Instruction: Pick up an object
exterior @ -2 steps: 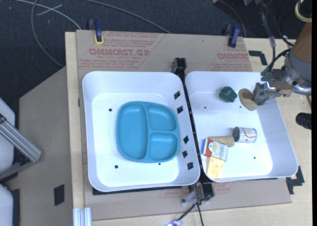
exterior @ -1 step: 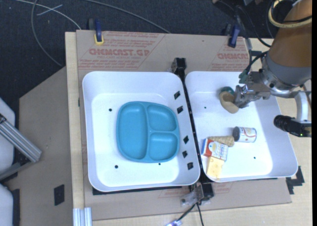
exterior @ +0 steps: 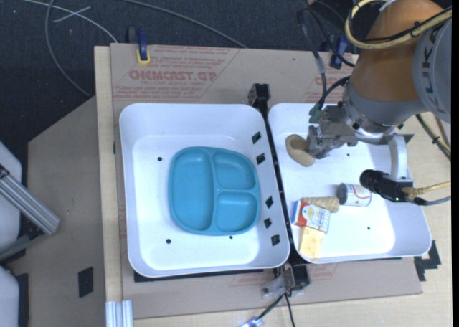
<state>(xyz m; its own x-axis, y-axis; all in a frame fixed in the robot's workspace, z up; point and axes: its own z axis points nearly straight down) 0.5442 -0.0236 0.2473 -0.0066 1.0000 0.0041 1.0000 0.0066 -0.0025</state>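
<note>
Now | pincer (exterior: 320, 148) grip unclear | tan object (exterior: 297, 149) touching its left side, right bin (exterior: 401, 239)

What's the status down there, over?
Pincer low in right white bin, at tan rounded object. Grasp unconfirmed. Small carton and little bottle lie apart, nearby.

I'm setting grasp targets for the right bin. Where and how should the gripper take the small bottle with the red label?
Probably across the small bottle's round body, at its labelled middle, coming straight down. It lies on its side on the right bin's floor, long axis left-right, so close the fingers across its narrow width. The snack packet crowds its left end.
</note>
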